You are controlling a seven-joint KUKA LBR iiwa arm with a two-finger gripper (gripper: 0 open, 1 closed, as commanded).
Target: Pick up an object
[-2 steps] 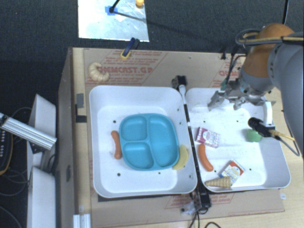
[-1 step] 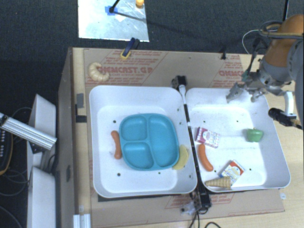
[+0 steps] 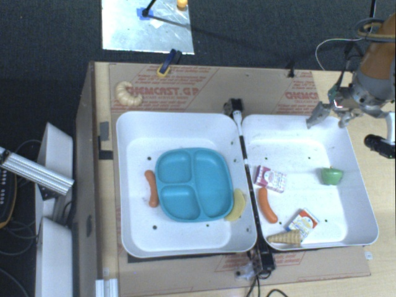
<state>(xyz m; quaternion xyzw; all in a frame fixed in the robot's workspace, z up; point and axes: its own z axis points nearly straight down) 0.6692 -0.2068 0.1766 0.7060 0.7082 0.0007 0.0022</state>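
Note:
My gripper [image 3: 328, 119] hangs over the far right corner of the right bin [image 3: 362, 197], its two fingers spread open with nothing between them. In that bin lie a green toy [image 3: 332, 176], a purple-and-white carton [image 3: 270, 179], an orange sausage [image 3: 267, 205], a red-and-white carton [image 3: 302, 221] and an ice-cream cone [image 3: 286, 237]. The green toy is the nearest to the gripper, well toward the front from it. The left bin [image 3: 133, 166] holds a blue divided plate [image 3: 193, 184], a second orange sausage [image 3: 151, 188] and a banana [image 3: 236, 204].
A beige croissant-like toy [image 3: 128, 91] and a blue-and-yellow clip [image 3: 168, 61] lie on the cardboard behind the left bin. A shiny metal sheet [image 3: 124, 17] with a yellow ball [image 3: 181, 3] lies on the floor beyond. Cables loop above the wrist.

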